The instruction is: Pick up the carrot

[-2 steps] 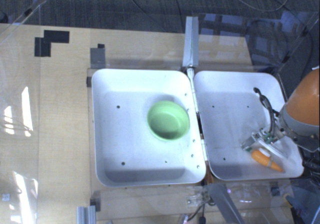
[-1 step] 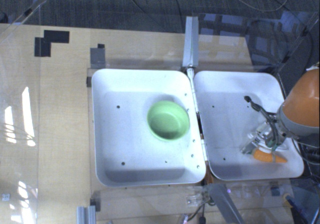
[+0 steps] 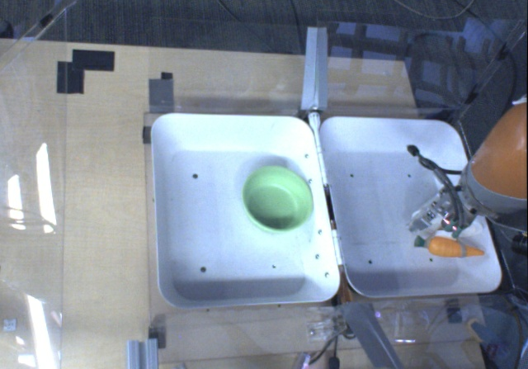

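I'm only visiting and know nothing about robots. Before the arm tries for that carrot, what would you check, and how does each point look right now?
1. Carrot in plain sight, lying in the right bin near its front right corner: ok.
2. Gripper close to the carrot, just above and left of it in the view: ok.
3. Carrot between the fingers: not ok, it lies beside them.
4. Fingers open enough to take it: cannot tell.
5. Green bowl out of the way, in the left bin: ok.

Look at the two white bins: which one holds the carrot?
The right bin: the orange carrot lies there by the gripper; the left bin holds a green bowl.
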### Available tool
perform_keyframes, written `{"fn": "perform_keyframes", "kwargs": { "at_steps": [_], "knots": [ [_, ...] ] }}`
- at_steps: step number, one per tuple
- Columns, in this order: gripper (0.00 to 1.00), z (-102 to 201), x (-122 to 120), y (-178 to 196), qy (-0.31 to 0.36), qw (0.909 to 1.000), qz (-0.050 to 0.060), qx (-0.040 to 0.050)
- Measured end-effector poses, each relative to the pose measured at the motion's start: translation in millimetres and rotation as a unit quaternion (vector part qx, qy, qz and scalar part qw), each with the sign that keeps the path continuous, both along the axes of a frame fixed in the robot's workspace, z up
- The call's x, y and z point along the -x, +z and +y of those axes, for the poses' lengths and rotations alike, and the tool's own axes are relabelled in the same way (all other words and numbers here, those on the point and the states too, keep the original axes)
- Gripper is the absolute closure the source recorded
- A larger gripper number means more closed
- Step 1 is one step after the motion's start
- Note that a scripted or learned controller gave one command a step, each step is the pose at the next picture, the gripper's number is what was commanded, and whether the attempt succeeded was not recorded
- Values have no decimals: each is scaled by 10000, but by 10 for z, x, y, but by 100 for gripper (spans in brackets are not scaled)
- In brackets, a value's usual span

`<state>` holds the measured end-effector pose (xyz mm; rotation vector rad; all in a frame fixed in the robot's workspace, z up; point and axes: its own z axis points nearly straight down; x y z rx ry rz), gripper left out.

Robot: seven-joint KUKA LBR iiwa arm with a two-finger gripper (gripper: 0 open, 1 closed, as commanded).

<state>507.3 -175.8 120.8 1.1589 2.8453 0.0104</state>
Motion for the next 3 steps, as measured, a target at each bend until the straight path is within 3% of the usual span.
{"fn": "perform_keyframes", "kwargs": {
  "at_steps": [1, 2, 3],
  "knots": [
    [0, 6, 34, -46, -4, 10000, 59, -16],
    [0, -36, 135, -286, 847, 9961, 238, -32],
    [100, -21, 101, -156, 838, 9963, 197, -34]
  ]
}}
